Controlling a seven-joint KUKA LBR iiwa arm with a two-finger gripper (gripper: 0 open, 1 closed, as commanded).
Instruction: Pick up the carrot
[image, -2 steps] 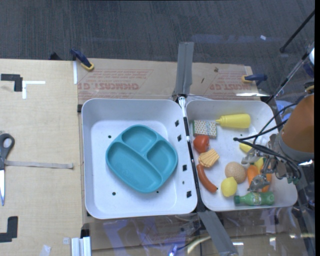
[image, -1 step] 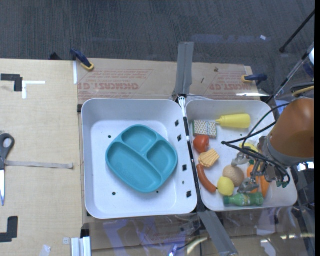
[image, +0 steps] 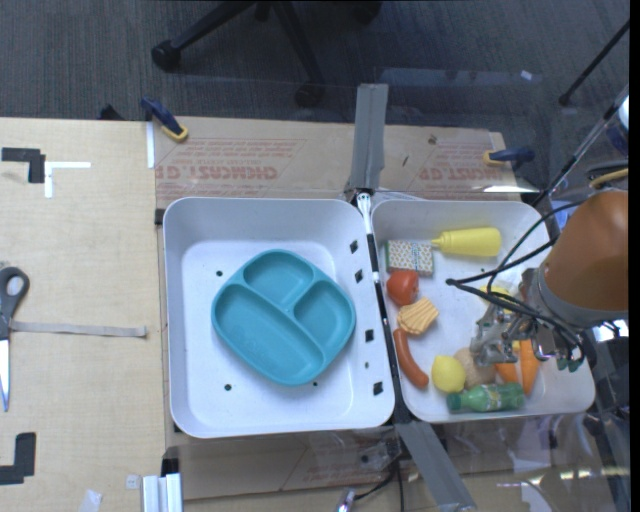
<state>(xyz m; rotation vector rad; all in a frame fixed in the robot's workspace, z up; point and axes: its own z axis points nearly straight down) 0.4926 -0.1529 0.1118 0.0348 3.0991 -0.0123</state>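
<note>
Right bin (image: 560, 400), near edge: green bottle (image: 486, 399) lies flat along the front wall, at about 6 o'clock in the bin. Just beyond it, yellow lemon (image: 449, 374) at 7 o'clock, red sausage (image: 410, 358) slanting beside the left wall.

Carrot (image: 524, 364) sits at 5 o'clock in the right bin, orange, just above the bottle's right end, close to the right wall. Gripper (image: 492, 338) is low over the bin just to the carrot's 9 o'clock, metal parts and black cables crowding it; whether the jaws are spread or closed — cannot tell. Nothing visibly held.

Mid bin: ridged yellow-orange piece (image: 418, 317), red tomato (image: 402, 287) at 10 o'clock.

Far end: speckled block (image: 410, 257) and yellow mustard bottle (image: 466, 242) at 12 o'clock.

Left bin (image: 180, 300): blue divided plate (image: 283, 316) at centre.

Bench, 9 o'clock: scissors (image: 8, 300).
</note>
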